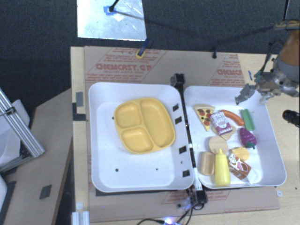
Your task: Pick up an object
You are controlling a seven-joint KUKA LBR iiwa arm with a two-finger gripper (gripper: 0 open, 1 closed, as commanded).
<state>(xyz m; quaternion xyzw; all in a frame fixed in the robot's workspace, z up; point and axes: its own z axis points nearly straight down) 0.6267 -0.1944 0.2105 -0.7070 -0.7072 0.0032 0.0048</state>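
Observation:
The right bin holds several toy foods: a pizza slice, an orange hot dog, a green stick, a purple piece, a small red-and-white packet, a yellow mustard bottle, a tan cylinder and a brown packet. My gripper hangs over the bin's far right corner, above and right of the hot dog, with nothing seen between its fingers.
A yellow three-compartment tray lies in the left bin. A black divider with clips runs between the bins. A shiny metal plate lies beyond the bench.

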